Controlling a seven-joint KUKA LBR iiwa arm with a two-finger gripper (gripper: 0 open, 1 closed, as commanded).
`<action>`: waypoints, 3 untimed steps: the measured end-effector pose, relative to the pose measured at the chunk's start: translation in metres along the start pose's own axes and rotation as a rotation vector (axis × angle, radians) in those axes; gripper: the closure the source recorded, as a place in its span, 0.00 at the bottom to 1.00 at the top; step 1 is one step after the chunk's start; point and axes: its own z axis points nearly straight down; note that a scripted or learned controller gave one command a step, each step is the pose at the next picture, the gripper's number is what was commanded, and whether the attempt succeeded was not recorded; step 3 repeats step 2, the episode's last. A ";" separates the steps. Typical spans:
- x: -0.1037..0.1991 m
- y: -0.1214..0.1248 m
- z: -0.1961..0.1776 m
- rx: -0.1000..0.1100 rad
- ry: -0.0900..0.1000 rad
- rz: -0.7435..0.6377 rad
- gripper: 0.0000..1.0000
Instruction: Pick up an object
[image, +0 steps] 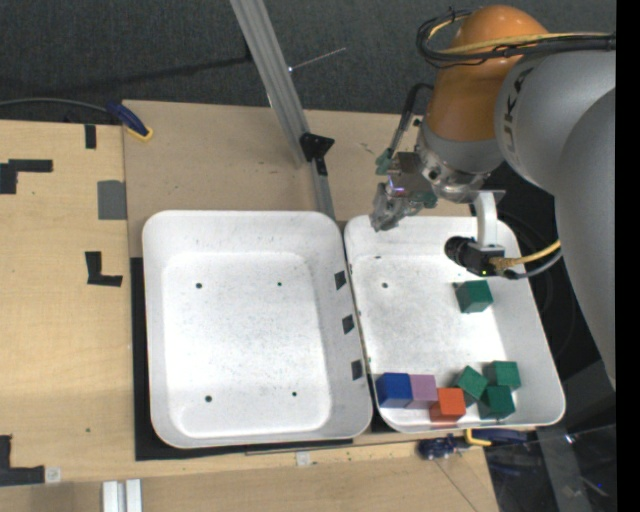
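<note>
My gripper (387, 214) hangs above the far left corner of the right bin (420, 300), under the grey arm with its orange band. Nothing shows between or beneath its tips. One green cube (474, 296) lies alone toward the right side of that bin, well to the right of the gripper. Along the bin's near edge sit a blue cube (394, 389), a lilac block (423, 388), an orange cube (450, 403) and three green blocks (492, 386) bunched together.
The left bin (240, 320) lies beside the right one, sharing a raised rim. A metal bar (285, 90) slants down from the top to the gap between the bins. A black cable connector (468, 253) hangs over the right bin's far side.
</note>
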 end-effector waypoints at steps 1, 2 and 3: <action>0.048 0.014 -0.003 0.000 -0.001 0.001 1.00; 0.095 0.029 -0.002 0.000 -0.001 0.002 1.00; 0.095 0.029 -0.002 0.000 -0.001 0.002 1.00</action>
